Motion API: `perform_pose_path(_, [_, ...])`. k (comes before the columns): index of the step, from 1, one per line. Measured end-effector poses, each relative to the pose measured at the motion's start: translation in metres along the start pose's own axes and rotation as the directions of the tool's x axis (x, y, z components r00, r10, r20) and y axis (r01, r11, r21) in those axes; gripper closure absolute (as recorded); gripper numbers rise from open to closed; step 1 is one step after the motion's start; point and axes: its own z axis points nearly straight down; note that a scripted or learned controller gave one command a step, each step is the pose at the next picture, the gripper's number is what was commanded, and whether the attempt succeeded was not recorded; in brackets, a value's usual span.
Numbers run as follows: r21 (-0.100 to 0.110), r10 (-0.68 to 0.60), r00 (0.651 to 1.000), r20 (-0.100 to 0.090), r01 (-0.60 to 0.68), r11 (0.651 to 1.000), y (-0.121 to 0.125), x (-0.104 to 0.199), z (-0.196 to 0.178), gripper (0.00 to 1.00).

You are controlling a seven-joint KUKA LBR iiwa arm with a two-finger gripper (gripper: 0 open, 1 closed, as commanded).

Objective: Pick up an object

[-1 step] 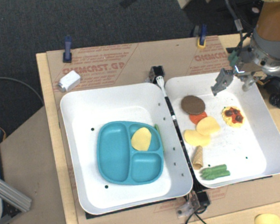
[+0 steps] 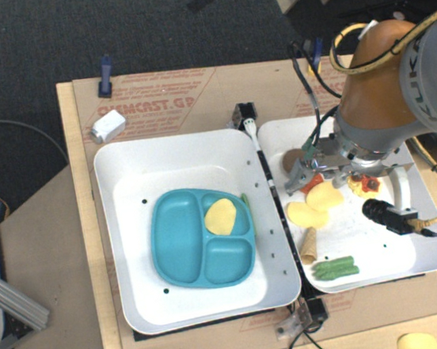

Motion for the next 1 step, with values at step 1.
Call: perform_pose_path(1, [-0.002, 0.006, 1.0, 0.001, -0.006, 1.0, -0.0687, 0.0235, -0.0039, 0.0])
